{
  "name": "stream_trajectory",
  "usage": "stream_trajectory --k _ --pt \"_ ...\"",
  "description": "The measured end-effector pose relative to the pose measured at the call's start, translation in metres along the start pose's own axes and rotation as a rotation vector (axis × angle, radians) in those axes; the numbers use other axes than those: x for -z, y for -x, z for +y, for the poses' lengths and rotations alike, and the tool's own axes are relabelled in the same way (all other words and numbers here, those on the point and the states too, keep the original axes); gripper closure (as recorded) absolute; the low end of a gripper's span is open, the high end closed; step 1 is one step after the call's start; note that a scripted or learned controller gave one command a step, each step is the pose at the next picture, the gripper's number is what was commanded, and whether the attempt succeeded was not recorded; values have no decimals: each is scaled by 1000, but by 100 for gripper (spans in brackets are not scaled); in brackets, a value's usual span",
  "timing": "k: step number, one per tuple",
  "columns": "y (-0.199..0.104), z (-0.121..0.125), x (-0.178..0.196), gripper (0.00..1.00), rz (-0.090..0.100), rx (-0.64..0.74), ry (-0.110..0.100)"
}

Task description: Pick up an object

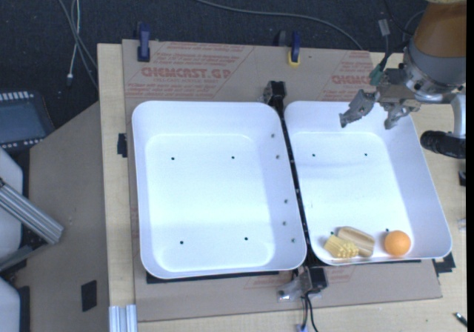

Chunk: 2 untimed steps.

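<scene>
In the right bin (415,175), near its front edge, lie a yellow corn cob (341,247), a tan bread-like roll (357,236) just behind it, and an orange ball (398,242) to their right. My gripper (372,114) hangs over the bin's far rim, well away from those objects. Its two fingers are spread apart, one finger (355,110) to the left and the other at the right, and nothing sits between them.
The left bin (148,175) stands beside the right one on a wooden board. Blue clamps (143,40) hold the board's far edge. Cables run across the dark floor behind. A black fixture (275,91) sits between the bins at the back.
</scene>
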<state>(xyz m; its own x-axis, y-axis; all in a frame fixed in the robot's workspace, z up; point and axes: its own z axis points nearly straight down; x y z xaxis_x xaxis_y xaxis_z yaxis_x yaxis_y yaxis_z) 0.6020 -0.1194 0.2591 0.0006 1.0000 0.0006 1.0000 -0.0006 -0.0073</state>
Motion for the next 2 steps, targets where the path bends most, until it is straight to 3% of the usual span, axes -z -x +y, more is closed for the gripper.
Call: stream_trajectory --k 1,2 --pt "0 1 4 0 -1 1 8" --pt "-2 11 -48 0 -1 1 5"
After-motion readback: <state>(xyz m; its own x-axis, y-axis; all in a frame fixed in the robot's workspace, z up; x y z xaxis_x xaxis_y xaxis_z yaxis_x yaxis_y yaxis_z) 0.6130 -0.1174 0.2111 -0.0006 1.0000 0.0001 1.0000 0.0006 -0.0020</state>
